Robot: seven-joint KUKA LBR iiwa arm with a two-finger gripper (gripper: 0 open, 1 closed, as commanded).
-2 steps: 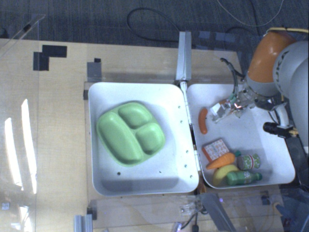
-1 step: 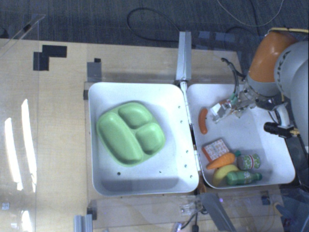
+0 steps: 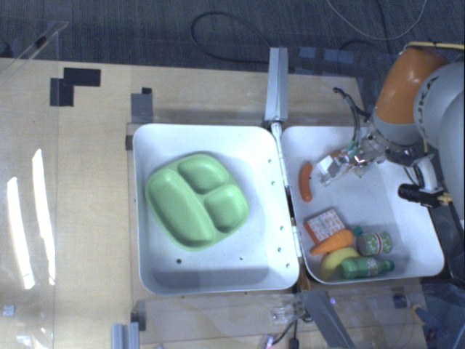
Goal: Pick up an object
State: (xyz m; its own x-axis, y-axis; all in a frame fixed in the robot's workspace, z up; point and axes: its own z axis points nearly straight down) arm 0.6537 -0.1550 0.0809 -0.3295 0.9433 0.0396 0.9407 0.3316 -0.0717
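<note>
Currently approach step: gripper (image 3: 333, 167) low in right bin (image 3: 407, 217), upper part, just right of red sausage (image 3: 306, 181). Finger spread: cannot tell. Nothing seen held. Next: centre over sausage, descend, close. Other items clustered lower right of frame.

You are working at a pale wooden bench (image 3: 73, 195) with black tape marks (image 3: 73, 84) near its far left corner. Beyond it lies dark blue-grey carpet (image 3: 145, 13), crossed by loose black cables (image 3: 232, 31). Bright streaks (image 3: 36, 217) at left appear to be reflected light.
</note>
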